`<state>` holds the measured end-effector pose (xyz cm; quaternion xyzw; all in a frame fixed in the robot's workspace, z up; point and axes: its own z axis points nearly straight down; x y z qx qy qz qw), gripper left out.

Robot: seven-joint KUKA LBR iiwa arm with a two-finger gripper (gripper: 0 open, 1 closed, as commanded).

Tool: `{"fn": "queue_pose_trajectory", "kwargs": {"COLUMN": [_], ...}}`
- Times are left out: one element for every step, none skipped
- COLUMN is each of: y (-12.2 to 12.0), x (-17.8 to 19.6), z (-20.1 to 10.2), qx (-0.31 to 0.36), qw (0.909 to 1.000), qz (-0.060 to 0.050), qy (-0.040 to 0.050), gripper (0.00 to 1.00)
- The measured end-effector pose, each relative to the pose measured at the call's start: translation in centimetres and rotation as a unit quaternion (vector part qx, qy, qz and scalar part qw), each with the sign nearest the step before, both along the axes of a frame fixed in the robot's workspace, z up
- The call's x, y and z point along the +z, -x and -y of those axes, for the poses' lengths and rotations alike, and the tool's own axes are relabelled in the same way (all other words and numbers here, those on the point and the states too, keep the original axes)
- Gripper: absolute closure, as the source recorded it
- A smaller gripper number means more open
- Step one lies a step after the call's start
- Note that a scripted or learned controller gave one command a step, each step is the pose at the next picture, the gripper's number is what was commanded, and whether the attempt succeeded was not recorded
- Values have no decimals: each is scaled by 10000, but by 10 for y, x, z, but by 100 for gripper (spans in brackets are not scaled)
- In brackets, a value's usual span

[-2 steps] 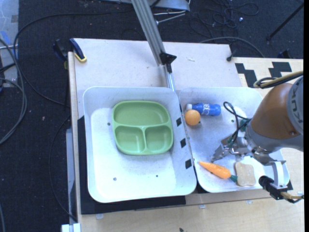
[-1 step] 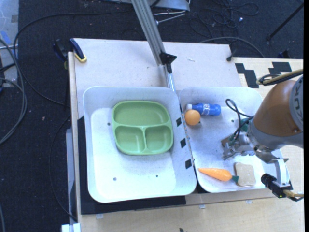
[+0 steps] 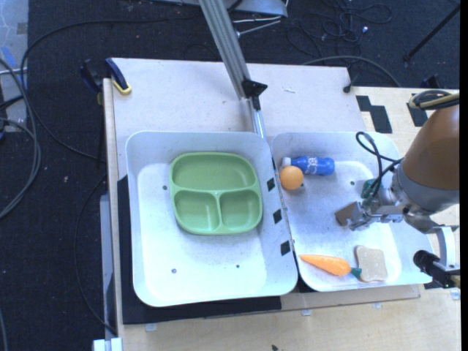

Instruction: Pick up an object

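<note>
gripper (image 3: 351, 216): over right bin (image 3: 322, 196), finger gap unclear, can't tell if holding anything
carrot (image 3: 326, 265): just below gripper
bread (image 3: 371, 263): below-right

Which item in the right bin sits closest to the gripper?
The beige bread slice, just below the gripper near the bin's front corner. The carrot, orange ball and blue bottle lie farther off.

Divided plate (image 3: 216, 193) in left bin (image 3: 150, 269); bottle (image 3: 310, 166), ball (image 3: 291, 178), carrot (image 3: 326, 265), bread (image 3: 371, 263) in right bin (image 3: 322, 210).
</note>
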<state>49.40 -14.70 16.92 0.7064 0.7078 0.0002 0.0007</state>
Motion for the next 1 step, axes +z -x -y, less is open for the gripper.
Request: {"fn": "queue_pose_trajectory", "kwargs": {"y": [-2], "x": [42], "z": [-4], "qx": [2], "qw": [10000], "qz": [0], "qy": [0], "gripper": [100]}}
